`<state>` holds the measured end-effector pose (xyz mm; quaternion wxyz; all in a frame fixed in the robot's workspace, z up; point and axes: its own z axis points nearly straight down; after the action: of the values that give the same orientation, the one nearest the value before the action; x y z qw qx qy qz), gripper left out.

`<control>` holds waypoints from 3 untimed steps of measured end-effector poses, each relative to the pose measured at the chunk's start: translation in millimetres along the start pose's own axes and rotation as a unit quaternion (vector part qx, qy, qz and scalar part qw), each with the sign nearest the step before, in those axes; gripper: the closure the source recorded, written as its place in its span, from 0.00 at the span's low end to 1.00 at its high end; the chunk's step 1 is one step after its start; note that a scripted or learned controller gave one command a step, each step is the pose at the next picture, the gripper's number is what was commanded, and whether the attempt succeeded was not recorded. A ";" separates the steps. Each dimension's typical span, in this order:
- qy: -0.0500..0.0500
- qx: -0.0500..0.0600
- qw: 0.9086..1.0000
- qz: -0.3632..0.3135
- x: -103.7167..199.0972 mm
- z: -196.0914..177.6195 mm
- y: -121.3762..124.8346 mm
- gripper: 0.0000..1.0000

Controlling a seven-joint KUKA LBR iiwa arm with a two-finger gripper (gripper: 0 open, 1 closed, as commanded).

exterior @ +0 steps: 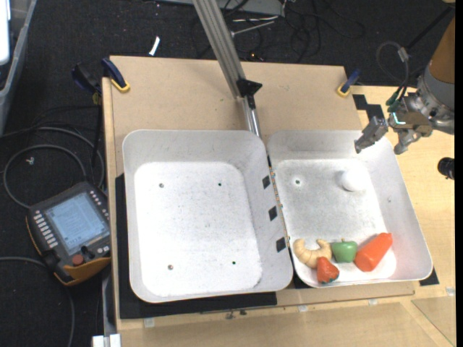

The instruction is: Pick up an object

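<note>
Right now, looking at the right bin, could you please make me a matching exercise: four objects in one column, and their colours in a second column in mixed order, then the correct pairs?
All four lie in the right bin.

Column 1:
1. ball
2. pepper
3. carrot
4. croissant

Column 2:
A. orange
B. tan
C. white
D. green

Pairs: 1-C, 2-D, 3-A, 4-B
</note>
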<state>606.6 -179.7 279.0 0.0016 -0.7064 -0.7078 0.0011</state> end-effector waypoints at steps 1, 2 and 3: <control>-0.001 -0.002 1.000 -0.001 0.2 -2.3 0.7 0.00; 0.000 0.001 1.000 0.001 -3.5 43.2 -4.3 0.00; 0.000 0.001 1.000 0.002 -11.9 97.5 0.4 0.00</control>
<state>606.6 -191.5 181.5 0.0021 -0.7075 -0.7067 0.0017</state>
